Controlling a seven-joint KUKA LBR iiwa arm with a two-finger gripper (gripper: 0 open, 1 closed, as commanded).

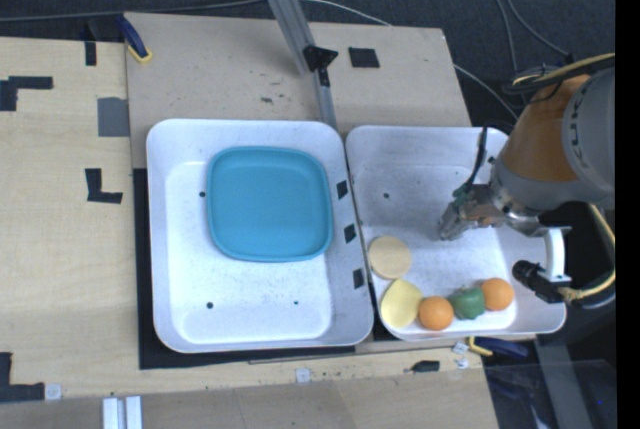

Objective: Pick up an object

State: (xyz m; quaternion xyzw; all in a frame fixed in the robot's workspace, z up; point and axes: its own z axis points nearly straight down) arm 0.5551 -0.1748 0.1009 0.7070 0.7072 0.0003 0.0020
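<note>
Reaching in over the right bin (400,152), the gripper (449,226) hangs near its middle; finger state cannot be told. Along the bin's front edge lie a tan disc (389,256), yellow piece (400,303), two oranges (435,313) and a green object (467,302). The left bin (180,247) carries a blue plate (268,203).

Arm (570,137) cut off at right edge; pincer (452,225) tips too small to read

Plate (268,203) in left bin (170,247). In right bin (400,157): disc (389,256) near dividing wall, four small items along front edge, gripper (452,225) above bin floor, behind them.
</note>
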